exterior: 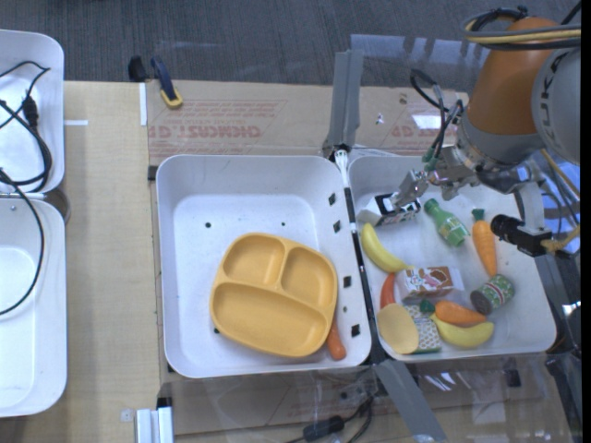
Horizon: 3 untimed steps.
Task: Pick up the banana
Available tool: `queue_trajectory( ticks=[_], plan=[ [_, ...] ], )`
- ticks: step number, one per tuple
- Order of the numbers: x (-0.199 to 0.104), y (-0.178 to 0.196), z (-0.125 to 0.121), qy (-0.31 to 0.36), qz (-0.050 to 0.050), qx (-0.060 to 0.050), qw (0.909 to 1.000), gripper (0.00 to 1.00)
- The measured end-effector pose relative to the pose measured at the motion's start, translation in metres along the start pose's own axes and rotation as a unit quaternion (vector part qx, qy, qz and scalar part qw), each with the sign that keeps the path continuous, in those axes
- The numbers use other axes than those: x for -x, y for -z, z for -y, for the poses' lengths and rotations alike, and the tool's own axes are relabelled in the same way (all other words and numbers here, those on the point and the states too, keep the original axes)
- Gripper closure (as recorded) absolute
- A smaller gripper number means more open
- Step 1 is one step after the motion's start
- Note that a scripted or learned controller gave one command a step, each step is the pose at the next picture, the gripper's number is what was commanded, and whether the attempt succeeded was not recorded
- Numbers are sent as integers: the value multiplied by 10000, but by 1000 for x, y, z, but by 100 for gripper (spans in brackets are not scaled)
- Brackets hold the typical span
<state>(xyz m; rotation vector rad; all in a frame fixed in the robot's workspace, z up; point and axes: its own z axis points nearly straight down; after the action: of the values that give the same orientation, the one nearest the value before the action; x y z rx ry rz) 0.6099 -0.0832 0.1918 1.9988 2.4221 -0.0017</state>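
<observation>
Banana point(380, 248): smooth yellow curved toy fruit, lying in the right bin point(536, 335) near its left wall, just below the gripper.
Second banana point(464, 332): same glossy yellow, at the bin's lower edge under an orange carrot point(459, 313).
Other pieces: green bottle point(447, 222), upright carrot point(485, 245), small can point(494, 293), printed carton point(429, 281).
Tray point(274, 293): matte yellow-orange plastic, three rounded compartments, in the left bin point(185, 247).
Gripper point(401, 206): dark metal, fingers slightly parted, nothing between them; hovers just above the banana's upper end, whether touching it cannot be told.
</observation>
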Motion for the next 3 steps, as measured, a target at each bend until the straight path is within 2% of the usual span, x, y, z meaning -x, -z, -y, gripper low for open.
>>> queue_trajectory(
  ticks=[1,2,3],
  plan=[
    [11,-63,58,414,-11,-13,9991,0],
    [-45,-1,64,471,-5,-2,9989,0],
    [3,-97,110,727,-10,-3,9974,0]
  ],
)
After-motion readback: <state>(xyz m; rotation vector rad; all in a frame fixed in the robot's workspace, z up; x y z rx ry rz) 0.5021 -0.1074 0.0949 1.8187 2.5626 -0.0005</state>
